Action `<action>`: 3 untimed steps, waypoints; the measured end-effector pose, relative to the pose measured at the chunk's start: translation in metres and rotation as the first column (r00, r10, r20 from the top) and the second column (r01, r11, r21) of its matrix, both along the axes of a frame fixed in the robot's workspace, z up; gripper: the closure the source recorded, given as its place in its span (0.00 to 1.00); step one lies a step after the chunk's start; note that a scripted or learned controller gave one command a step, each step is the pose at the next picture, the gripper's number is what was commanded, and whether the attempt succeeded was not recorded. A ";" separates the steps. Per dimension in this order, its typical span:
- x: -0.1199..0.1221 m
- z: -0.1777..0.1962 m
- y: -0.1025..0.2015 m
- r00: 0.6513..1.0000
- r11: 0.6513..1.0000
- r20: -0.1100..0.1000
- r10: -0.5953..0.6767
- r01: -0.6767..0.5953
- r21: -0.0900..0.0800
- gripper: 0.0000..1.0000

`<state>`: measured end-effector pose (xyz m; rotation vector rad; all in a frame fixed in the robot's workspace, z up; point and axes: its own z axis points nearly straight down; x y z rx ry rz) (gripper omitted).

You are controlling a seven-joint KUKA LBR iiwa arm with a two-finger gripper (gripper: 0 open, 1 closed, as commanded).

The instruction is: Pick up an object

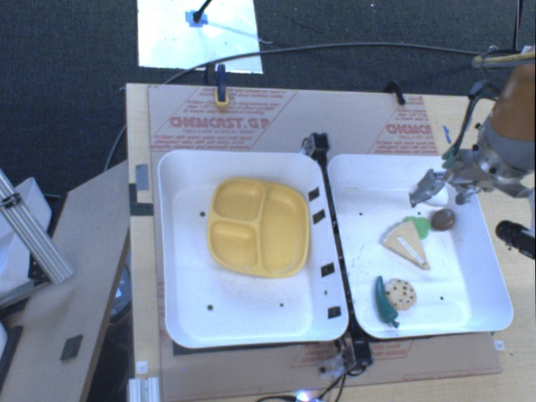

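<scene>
My gripper [444,193] hangs over the far right part of the right bin [368,182], its two fingers spread apart with nothing between them. Just below it lie a small brown ball [443,219] and a tan sandwich wedge [406,244] with a green edge. Nearer the front of that bin sit a round cookie [401,294] and a teal curved piece [385,301], touching each other. The arm's orange band [512,107] shows at the right edge.
The left bin [180,224] holds a yellow divided plate [258,227]. A black clip strip [329,224] runs along the seam between the bins. A white sheet [197,22] lies on the dark floor behind the bench, and a cable crosses the back.
</scene>
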<state>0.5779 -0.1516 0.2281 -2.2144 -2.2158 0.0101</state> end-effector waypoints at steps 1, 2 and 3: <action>0.003 0.007 0.000 1.000 1.000 0.012 0.003 -0.003 -0.002 0.00; 0.003 -0.035 0.003 1.000 1.000 0.010 0.002 -0.002 -0.002 0.00; 0.010 -0.095 0.003 1.000 1.000 0.009 0.001 -0.001 -0.001 0.00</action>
